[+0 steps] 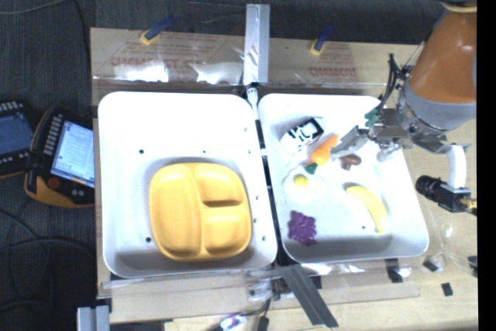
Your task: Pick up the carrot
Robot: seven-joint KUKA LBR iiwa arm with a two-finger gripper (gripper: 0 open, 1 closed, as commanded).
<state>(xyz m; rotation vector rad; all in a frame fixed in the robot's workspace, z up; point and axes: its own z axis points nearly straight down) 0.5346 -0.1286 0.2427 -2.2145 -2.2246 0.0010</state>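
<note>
Two white bins side by side. Carrot (322, 149) in right bin (403, 240), upper middle, long axis diagonal: orange tip up-right toward gripper (358, 140), green end down-left. Gripper just right of carrot; jaw opening cannot be told, nothing seen held. Also in right bin: banana (367, 204), grapes (302, 226), egg (300, 181), black-white item (304, 129). Yellow tray (201, 208) in left bin (124, 167).

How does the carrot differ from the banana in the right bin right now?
The carrot is orange with a green end; the banana is plain yellow. The carrot lies near the bin's middle, close by the end effector; the banana lies lower right, apart from it. The banana looks longer and curved. Both lie in the right bin.
</note>
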